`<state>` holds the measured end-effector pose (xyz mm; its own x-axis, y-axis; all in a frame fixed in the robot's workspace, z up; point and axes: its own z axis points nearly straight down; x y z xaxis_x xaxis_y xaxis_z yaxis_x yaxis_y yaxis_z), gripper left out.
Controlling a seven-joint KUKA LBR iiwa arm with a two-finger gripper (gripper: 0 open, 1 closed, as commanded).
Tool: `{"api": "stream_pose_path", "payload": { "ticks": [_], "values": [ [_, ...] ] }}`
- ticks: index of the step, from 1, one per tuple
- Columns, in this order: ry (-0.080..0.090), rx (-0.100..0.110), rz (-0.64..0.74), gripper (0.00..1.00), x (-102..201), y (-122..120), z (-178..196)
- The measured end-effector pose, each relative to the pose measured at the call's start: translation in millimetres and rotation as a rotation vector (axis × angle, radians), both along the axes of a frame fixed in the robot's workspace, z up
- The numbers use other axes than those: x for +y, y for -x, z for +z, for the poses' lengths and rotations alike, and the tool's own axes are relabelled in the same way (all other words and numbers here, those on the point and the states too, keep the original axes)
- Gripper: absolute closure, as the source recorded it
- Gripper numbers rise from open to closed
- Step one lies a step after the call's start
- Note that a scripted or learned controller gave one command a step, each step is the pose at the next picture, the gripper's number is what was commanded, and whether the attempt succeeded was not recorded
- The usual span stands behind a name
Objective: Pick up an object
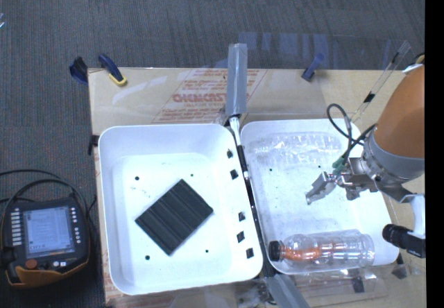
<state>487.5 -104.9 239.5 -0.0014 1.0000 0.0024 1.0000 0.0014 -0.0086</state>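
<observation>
Right bin (388,161); tool (320,190) above it, bare.

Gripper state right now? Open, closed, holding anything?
Gripper: over the right bin, above the clear bottle; nothing visibly held. Open or closed cannot be told.

Clear bottle (326,247) on side, right bin; black ribbed pad (174,216), left bin.

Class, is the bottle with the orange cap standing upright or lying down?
Lying down: the bottle rests on its side along the right bin's near wall, cap pointing left.
</observation>
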Motion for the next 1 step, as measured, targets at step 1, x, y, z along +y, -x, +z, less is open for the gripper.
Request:
{"api": "stream_pose_path", "payload": {
  "ticks": [1],
  "values": [
    [-0.001, 0.002, 0.010, 0.00, 18.1, 13.2, -145.0]
  ]
}}
